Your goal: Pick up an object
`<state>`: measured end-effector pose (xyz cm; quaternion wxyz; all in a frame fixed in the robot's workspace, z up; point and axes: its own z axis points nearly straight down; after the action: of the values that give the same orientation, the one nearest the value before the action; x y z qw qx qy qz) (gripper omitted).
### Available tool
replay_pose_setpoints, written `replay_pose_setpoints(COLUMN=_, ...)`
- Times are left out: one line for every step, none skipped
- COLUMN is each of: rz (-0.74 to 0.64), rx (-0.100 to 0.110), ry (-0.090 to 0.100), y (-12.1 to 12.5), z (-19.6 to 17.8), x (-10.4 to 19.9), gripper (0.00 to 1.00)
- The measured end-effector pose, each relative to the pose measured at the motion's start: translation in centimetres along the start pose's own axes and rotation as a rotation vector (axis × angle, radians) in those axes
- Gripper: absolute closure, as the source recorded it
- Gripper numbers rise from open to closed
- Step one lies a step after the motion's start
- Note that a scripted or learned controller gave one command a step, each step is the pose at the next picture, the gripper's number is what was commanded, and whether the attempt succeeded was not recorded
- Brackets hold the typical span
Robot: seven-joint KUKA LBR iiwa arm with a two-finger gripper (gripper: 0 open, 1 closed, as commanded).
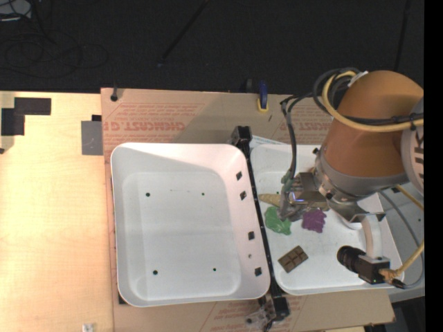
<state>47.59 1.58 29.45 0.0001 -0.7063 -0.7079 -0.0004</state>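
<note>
While the gripper (296, 198) hung low in the right bin (325, 275), approx over the green toy (278, 222) at its 7 o'clock, the grab looked pending — finger state: can't tell. Next: drop, close, lift.

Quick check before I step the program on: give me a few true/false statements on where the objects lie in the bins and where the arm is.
1. The green object lies in the right bin. True.
2. The brown chocolate-bar piece lies in the left bin. False: it lies in the right bin, near the front.
3. The purple object lies beside the green one. True.
4. The gripper hangs over the left bin. False: it is over the right bin, by the green and purple objects.
</note>
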Motion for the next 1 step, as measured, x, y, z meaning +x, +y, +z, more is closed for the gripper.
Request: replay_pose_setpoints(rz=-0.001, rx=-0.006, ry=0.0, y=4.9, z=-6.87, x=2.36, gripper=1.0)
